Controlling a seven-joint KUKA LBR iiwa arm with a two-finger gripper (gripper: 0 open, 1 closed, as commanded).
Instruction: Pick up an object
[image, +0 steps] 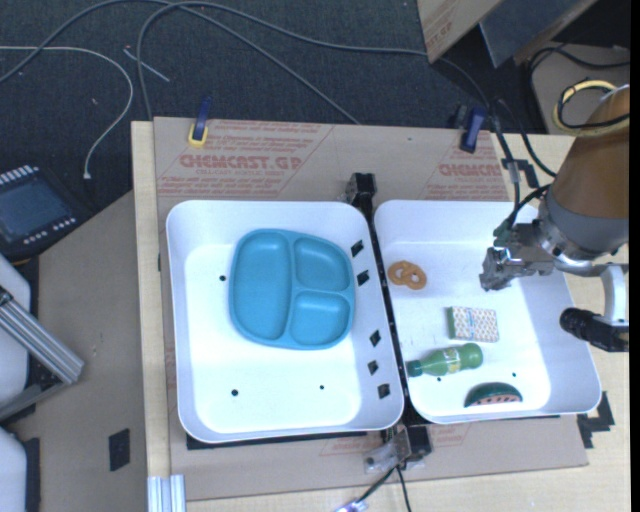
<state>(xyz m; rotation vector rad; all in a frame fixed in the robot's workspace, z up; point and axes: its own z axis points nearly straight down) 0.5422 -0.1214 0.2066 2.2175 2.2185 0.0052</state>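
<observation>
We look down at a slant on two shallow white bins set side by side on a cardboard-covered bench. The left bin (200, 300) holds one thing: a blue plate (292, 288) with three compartments, lying flat near the bin's middle.

The right bin (560, 330) holds four small things. We count one brown pretzel (407, 274) near its left wall, one small speckled packet (473, 322) around the middle, one green bottle (446, 361) lying on its side just below the packet, and one watermelon slice (493, 395) near the front rim, close to the bottle.

One grey arm reaches in from the right. Its gripper (497, 272) hangs over the upper right part of the right bin, to the right of the pretzel and above the packet, with nothing seen between its fingers. We cannot tell whether they stand wide or narrow.
</observation>
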